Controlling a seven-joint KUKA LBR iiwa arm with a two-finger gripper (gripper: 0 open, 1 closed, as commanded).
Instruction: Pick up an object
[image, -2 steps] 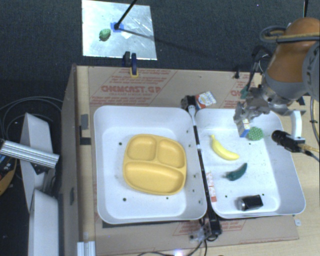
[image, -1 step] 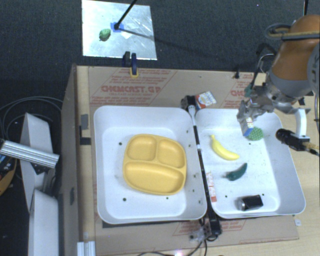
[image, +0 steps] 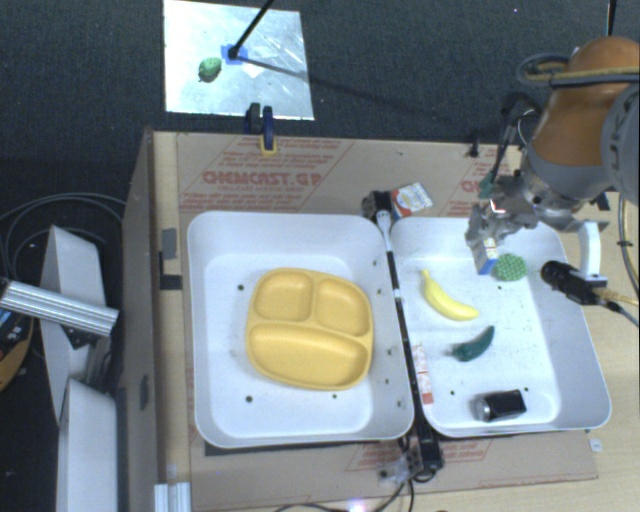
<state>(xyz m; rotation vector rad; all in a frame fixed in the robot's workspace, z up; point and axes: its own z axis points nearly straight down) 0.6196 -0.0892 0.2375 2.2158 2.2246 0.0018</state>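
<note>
The gripper (image: 487, 245) is seen low over the far part of the right bin (image: 570, 395), just beside a small green ball (image: 510, 267); whether it is released or clenched cannot be told.

If the ball is the target, a miss is judged likely: being round, it could be nudged by a descending tip and rolled off toward the bin wall. A small blue thing at the gripper's tip cannot be identified.

The ball has no long axis. The banana (image: 447, 300), near it toward the divider, is laid with its long axis running from far-left to near-right. The dark green vegetable (image: 473, 344) is angled the opposite way. A black can (image: 499, 404) lies on its side near the front wall. The yellow divided plate (image: 305, 327) is held in the left bin (image: 215, 300).
</note>
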